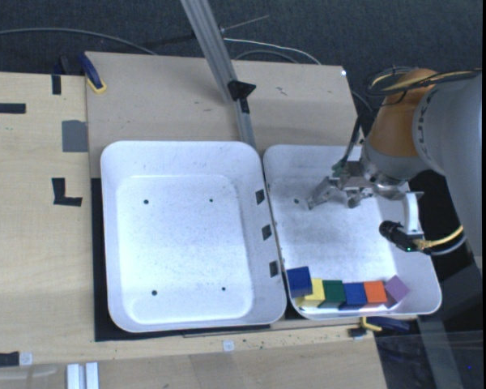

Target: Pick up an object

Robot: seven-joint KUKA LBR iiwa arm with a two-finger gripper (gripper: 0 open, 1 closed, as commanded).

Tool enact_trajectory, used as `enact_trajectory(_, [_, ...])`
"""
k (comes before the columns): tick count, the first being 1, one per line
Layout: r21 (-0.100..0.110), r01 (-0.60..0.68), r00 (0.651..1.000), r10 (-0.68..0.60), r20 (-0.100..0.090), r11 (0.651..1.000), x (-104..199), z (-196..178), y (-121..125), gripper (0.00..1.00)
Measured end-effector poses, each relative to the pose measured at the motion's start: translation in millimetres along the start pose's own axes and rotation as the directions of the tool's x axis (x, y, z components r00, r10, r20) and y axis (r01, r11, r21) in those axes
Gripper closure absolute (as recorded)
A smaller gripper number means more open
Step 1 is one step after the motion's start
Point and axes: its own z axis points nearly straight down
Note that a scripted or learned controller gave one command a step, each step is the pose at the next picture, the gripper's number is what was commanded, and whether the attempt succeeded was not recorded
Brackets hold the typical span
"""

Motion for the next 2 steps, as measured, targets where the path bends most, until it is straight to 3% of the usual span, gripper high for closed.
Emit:
enact_trajectory(1, [-0.003,0.0,1.0,0.0,0.0,1.0,-46,2,-17,0.0])
enact_trajectory(2, [-0.007,0.008,1.0,-0.008,-0.003,1.0,-21,-5,6,0.0])
